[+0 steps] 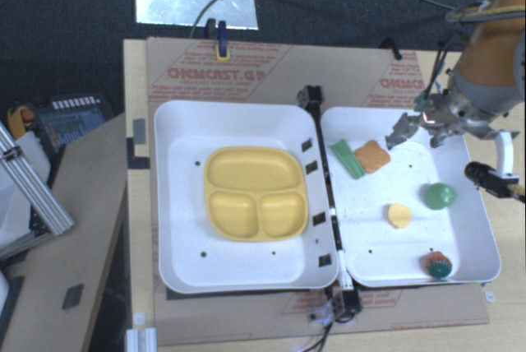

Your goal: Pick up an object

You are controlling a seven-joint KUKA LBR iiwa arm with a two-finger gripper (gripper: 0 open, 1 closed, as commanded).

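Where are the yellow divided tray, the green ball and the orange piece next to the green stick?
yellow divided tray (253,192), camera view, on the ridge between its compartments.
green ball (440,196), camera view, on its middle.
orange piece (372,156), camera view, on the centre of its top face.

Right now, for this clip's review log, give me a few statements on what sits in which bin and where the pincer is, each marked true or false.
1. The yellow tray lies in the left bin. True.
2. The green ball is in the left bin. False: it lies in the right bin, near its right wall.
3. The pincer hangs over the right bin's far right part. True.
4. The pincer holds the orange piece. False: that piece lies on the bin floor beside the green stick, apart from the pincer.
5. The yellow piece lies in the tray. False: it lies on the right bin's floor.
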